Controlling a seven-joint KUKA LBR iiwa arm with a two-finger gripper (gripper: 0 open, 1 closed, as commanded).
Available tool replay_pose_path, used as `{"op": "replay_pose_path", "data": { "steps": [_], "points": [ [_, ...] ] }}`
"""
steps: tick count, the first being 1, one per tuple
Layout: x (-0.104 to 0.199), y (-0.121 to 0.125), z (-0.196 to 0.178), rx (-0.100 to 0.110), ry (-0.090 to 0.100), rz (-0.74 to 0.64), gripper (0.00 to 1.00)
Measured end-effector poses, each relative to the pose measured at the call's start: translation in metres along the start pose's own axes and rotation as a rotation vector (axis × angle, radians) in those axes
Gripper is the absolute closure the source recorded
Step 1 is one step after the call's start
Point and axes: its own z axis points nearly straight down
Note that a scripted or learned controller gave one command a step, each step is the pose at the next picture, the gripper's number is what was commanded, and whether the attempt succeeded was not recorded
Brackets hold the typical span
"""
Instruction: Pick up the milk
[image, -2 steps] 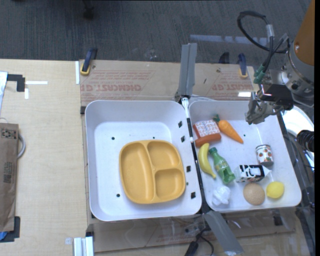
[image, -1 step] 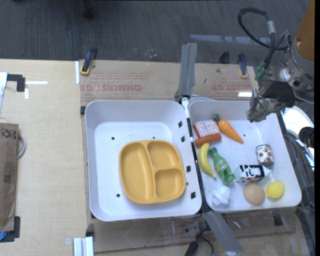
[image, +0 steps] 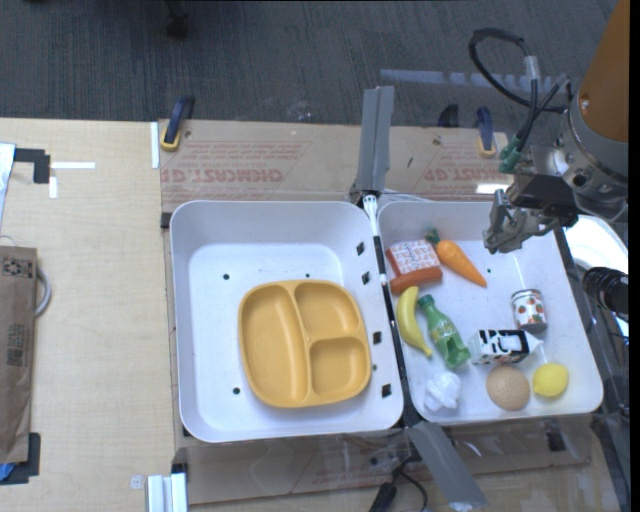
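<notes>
One milk carton (image: 499, 345) lies in the right bin (image: 577, 300) beside the green bottle (image: 443, 331); our gripper (image: 506, 232) hovers above the carrot (image: 460, 260), jaw state unclear.

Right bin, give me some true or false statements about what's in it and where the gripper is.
1. The milk lies between the green bottle and the lemon. True.
2. The gripper holds the milk. False: it hangs over the right bin's far part, apart from the milk, with nothing seen between its fingers.
3. The carrot lies beside the red box. True.
4. The yellow plate sits in the right bin. False: it sits in the left bin.
5. The banana lies left of the green bottle. True.
</notes>
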Motion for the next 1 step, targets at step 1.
{"op": "replay_pose_path", "data": {
  "steps": [1],
  "points": [
    [0.0002,0.0023,-0.0074,0.004,-0.004,-0.002,1.00]
  ]
}}
